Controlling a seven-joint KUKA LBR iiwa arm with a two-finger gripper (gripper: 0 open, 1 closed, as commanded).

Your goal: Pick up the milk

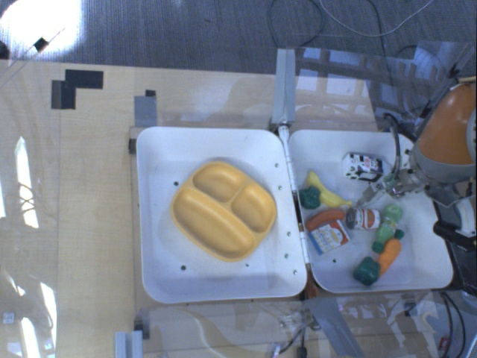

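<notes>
The milk [363, 165], a small white carton with black patches, lies in the right bin [328, 144], just up and left of my pincer [381, 190] and apart from it. I can't tell whether the pincer is open or closed. Just below it I see a can [363, 218] and a green bottle [387, 225].

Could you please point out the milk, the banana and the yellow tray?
milk [362, 166], camera view, middle of the carton's side.
banana [325, 192], camera view, middle of its curved body.
yellow tray [223, 209], camera view, ridge between its compartments.
</notes>
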